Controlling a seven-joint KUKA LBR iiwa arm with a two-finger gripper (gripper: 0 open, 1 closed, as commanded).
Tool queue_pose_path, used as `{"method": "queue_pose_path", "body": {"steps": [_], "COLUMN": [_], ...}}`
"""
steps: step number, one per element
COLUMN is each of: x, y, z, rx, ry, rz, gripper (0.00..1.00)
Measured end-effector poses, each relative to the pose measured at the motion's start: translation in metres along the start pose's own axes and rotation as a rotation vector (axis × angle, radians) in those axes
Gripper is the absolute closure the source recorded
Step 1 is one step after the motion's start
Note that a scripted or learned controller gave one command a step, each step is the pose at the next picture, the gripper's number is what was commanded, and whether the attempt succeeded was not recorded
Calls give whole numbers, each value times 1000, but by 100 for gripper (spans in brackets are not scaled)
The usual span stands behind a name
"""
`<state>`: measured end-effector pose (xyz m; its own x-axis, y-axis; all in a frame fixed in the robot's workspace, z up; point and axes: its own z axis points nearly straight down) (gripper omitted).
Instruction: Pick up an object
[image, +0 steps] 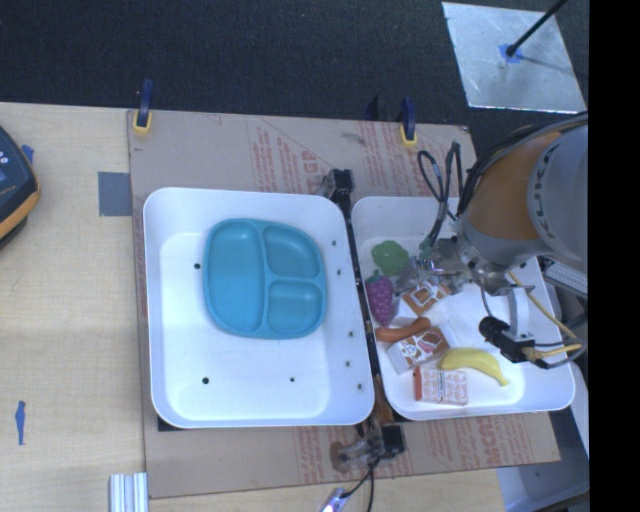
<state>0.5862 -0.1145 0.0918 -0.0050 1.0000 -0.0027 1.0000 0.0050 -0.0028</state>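
The small carton (428, 297) lies in the right bin (560, 400), just beside the grapes (380, 297) and sausage (405, 329). The gripper (440, 268) hangs right above it, though its grip can't be made out. Best bet: drop straight, centred, clear of those neighbours.

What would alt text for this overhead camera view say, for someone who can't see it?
A grey and orange robot arm reaches from the right over the right bin, which holds a banana, a sausage, purple grapes, a green item and small cartons. The left bin holds a blue divided plate.
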Motion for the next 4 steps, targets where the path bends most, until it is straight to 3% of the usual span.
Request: {"method": "queue_pose_path", "body": {"steps": [1, 2, 3, 4], "x": [-1, -1, 18, -11], "y": [1, 1, 50, -22], "z": [-11, -11, 0, 0], "rx": [-1, -1, 0, 2], "ry": [-1, -2, 2, 1], "rz": [-3, -3, 0, 0], "gripper": [100, 0, 0, 0]}}
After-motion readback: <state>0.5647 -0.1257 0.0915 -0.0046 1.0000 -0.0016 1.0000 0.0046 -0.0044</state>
